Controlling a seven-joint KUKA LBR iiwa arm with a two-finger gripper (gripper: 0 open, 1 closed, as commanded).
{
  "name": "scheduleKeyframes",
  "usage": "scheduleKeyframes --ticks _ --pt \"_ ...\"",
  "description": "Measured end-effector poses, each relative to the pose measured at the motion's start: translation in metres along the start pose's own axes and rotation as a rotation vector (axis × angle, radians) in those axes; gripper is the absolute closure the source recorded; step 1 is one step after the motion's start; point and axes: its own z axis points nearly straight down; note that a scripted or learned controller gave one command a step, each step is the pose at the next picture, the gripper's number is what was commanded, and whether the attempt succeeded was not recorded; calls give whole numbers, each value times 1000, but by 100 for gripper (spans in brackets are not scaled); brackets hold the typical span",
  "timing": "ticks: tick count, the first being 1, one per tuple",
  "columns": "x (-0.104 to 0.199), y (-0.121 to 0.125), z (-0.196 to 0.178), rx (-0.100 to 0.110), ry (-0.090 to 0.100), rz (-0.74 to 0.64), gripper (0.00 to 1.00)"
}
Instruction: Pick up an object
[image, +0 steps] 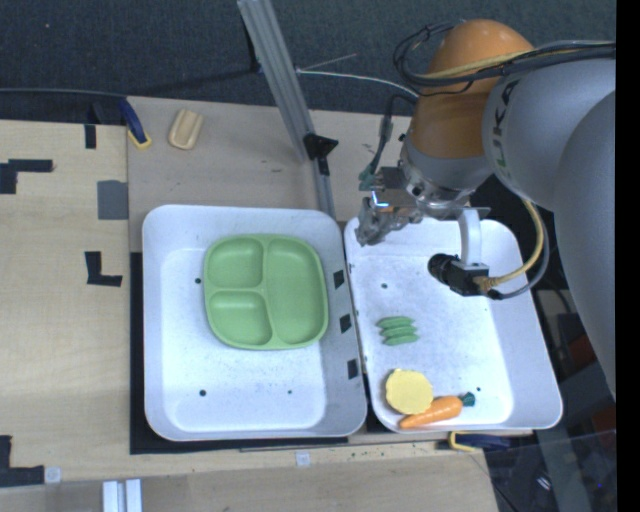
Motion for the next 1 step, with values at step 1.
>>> scheduleKeyframes --ticks 1 --pt "46 -13 15 2 -1 1 100"
